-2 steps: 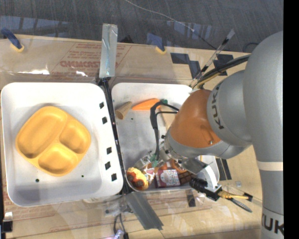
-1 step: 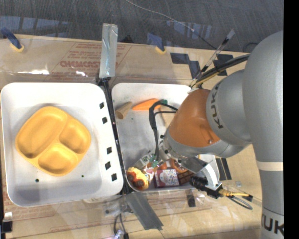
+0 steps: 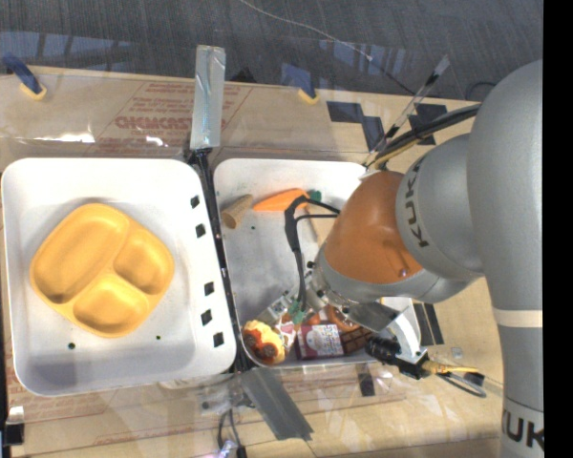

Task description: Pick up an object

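- Looming closest to the lens, the grey arm (image 3: 497, 198) swings in from the right and fills that side, its orange band (image 3: 368, 232) hanging over the right bin.
- Bench (image 3: 95, 113) next, brown and taped, carrying both white bins side by side.
- Left bin (image 3: 38, 370) holds one big thing: a yellow tray (image 3: 100, 267) with three compartments, sitting about in the middle, turned at an angle.
- Right bin (image 3: 258, 175) is half covered by the arm; its far-left part lies bare and scuffed.
- Pincer (image 3: 310, 308) is down low at the near end of the right bin, just under the orange band. The wrist hides the fingers, so I cannot tell whether they stand wide or narrow, or whether anything is between them.
- Right below it, a dark red bottle (image 3: 315, 340) lies on its side along the near wall. It sits just beside the pincer; contact can't be made out.
- Touching the bottle's left end, or very nearly, a small yellow and red toy (image 3: 264, 340) sits in the near-left corner.
- Up at the far end of the same bin, an orange carrot (image 3: 279, 199) lies flat, well apart from the pincer.
- Just left of the carrot, a short tan block (image 3: 235, 211), tilted, close to the divider between the bins.
- Black cable (image 3: 294, 232) loops from the carrot's end down toward the wrist.
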Robot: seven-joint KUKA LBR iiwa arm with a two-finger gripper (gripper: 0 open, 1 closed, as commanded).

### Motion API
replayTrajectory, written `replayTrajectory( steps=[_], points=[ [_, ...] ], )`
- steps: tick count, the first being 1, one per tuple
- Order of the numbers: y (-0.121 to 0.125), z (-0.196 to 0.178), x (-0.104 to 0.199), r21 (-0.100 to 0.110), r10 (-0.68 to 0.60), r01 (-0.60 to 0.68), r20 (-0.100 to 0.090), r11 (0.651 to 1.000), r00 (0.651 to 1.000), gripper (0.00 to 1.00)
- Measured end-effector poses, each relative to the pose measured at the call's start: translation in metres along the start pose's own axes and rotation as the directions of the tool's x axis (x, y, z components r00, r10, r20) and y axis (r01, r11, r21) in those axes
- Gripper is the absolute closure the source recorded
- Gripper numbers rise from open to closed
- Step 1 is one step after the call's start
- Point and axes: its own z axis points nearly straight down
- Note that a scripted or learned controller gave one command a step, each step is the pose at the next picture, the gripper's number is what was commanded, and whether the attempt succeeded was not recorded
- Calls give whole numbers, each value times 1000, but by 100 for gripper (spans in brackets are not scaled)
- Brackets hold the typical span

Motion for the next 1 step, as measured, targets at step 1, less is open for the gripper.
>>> replayTrajectory(
  steps=[1],
  points=[
    [6,-11,-2,-13,-5,5,9,1000,1000,100]
  ],
)
